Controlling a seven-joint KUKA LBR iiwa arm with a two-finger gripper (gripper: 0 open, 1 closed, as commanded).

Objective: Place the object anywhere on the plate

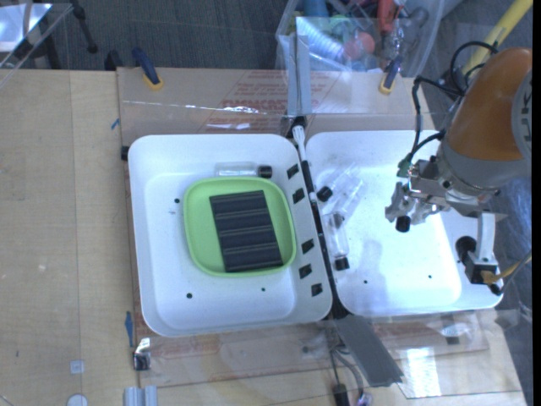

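Leftmost, the left bin (152, 227) bears a green plate (196, 227), and a dark ribbed block (245, 231) lies flat across the middle of that plate, well apart from the gripper. Between the bins runs a divider (308, 218) carrying small black clips. Next, in the right bin (380, 294), a clear item, perhaps crumpled plastic (338, 197), lies near the divider. Farther right, the gripper (406, 214) hangs over the right bin; whether its jaws are open or closed I cannot tell.
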